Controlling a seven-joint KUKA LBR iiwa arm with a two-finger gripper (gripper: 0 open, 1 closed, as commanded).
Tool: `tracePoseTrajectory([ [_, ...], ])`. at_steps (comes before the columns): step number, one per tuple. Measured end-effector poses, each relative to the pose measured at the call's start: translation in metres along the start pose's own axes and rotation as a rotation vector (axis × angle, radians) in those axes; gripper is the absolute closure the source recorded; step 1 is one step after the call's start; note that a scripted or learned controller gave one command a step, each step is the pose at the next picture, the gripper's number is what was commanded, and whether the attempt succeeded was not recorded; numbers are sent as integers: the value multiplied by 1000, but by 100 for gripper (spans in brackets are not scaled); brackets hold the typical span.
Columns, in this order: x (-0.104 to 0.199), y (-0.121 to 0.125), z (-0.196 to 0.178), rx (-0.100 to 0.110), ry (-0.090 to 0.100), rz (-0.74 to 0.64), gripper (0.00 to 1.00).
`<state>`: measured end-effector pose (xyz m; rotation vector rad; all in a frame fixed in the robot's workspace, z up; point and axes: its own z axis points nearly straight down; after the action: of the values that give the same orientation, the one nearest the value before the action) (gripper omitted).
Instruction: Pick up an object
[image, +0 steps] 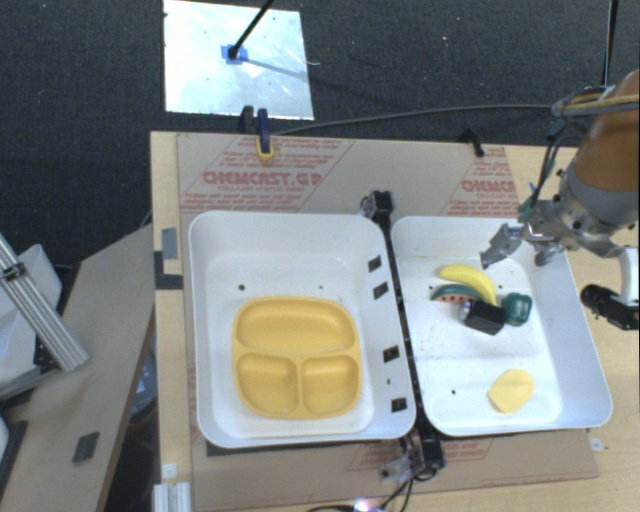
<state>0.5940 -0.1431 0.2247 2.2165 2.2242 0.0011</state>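
From my remote seat I see the arm reaching in at the upper right, its orange band above a grey wrist. The jaws hang over the back right part of the right bin; two grey fingers splay apart toward the bin floor, so I read the jaws as wide, with nothing between them, though the far finger is small and blurred enough that I would not swear to the exact spread.

In the right bin, just below and left of the fingers, lies a yellow banana, curved and flat on the floor. Tucked against its left end is a small green-and-red piece whose kind I cannot make out. Just beside the banana's right end sit a black block and a dark green round thing, touching each other. Well apart from that cluster, near the front of the bin, rests a pale yellow disc.

The left bin carries a yellow divided tray with three compartments, lying flat near its middle.

Both bins sit side by side on a lettered cardboard sheet on the desk. A blue-and-yellow clamp grips the sheet's back edge.
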Motion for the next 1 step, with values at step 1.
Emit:
tracePoseTrajectory([
  [1, 1, 0, 63, 4, 1, 2, 0],
])
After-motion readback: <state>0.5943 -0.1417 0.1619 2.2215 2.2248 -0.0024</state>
